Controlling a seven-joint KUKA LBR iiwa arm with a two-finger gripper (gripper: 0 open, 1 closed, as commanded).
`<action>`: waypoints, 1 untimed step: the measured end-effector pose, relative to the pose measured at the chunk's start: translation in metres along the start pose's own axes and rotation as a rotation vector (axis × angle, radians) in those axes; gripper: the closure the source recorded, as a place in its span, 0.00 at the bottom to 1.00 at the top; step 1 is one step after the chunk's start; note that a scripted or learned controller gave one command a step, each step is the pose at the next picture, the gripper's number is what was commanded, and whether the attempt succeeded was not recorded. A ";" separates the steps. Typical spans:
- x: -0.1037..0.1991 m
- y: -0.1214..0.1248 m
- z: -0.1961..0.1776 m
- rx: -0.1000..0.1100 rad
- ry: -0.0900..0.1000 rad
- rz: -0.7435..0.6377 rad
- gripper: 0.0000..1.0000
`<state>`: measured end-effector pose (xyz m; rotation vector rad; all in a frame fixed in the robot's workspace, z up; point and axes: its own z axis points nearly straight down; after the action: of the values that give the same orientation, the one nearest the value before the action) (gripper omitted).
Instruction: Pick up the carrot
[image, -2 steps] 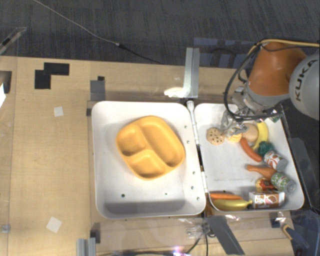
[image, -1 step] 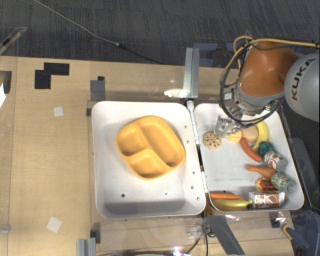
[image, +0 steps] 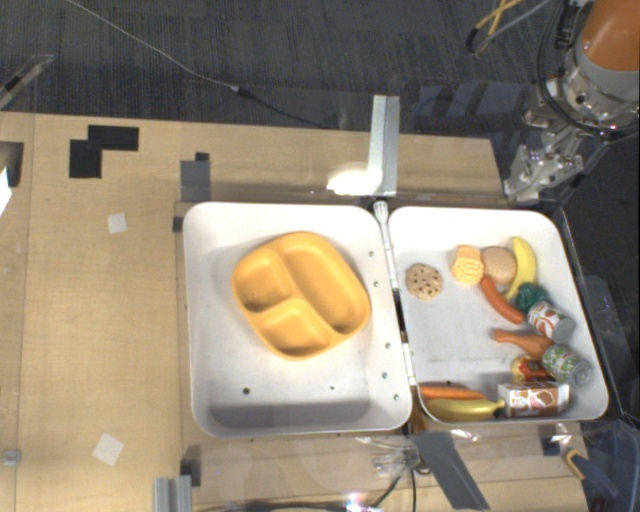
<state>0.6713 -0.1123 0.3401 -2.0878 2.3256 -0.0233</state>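
Hovering tool beyond right bin's far edge, carrot well apart

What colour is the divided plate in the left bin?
Yellow-orange all over, the plate shows best in the camera view.

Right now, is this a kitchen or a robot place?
Probably a robot lab: a gripper hangs over a wooden bench with two white bins, and the food, like the carrot, looks like toys.

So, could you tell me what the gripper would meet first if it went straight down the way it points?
Probably the bench top just behind the right bin's far rim, not the carrot; the gripper hangs outside the bin, though depth is unclear.
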 end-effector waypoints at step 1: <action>0.066 -0.003 0.071 -0.020 -0.002 -0.041 1.00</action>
<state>0.6689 -0.1782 0.2688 -2.1430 2.2917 0.0008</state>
